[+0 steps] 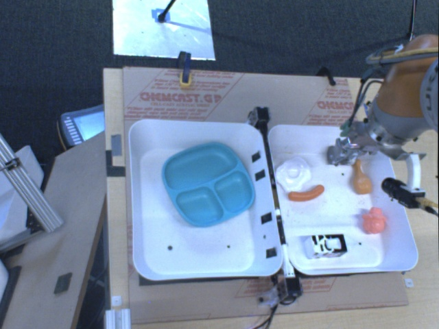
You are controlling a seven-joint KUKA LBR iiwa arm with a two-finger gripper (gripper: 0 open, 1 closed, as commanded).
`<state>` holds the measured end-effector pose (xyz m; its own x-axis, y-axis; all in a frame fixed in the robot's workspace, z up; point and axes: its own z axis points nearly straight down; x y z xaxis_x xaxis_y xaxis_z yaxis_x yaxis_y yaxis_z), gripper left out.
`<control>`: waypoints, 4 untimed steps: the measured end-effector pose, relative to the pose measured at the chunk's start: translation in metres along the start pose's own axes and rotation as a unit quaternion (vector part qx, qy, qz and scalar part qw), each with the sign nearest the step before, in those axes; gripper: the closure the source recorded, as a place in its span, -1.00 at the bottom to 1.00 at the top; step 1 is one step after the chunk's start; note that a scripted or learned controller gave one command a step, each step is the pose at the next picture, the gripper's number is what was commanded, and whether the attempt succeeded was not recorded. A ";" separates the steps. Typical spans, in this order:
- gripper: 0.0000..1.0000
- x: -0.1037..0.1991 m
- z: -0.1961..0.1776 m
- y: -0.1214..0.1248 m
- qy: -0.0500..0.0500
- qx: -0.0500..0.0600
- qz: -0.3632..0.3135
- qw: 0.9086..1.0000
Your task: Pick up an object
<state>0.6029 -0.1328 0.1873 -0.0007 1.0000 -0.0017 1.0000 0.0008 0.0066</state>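
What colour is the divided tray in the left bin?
The divided tray is light blue, seen in the camera view.

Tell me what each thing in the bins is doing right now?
Blue tray: flat in the left bin, nothing in it.
White toy: lying in the right bin.
Hot dog: lying beside the white toy.
Orange pear: lying just below the gripper.
Pink toy: lying alone.
Black-and-white thing: lying near the front.

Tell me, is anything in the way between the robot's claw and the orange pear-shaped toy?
Nothing visible is. The gripper hangs just left of the orange pear-shaped toy in the right bin; the hot dog lies farther left.
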 end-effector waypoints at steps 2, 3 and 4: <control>1.00 0.057 -0.055 0.011 0.002 0.002 -0.005 1.000; 1.00 0.114 -0.055 0.027 0.002 0.002 -0.005 1.000; 1.00 0.158 -0.049 0.031 0.002 0.002 -0.004 1.000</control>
<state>0.6339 0.0254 0.2363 -0.0094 1.0000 0.0015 1.0000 0.0094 0.0022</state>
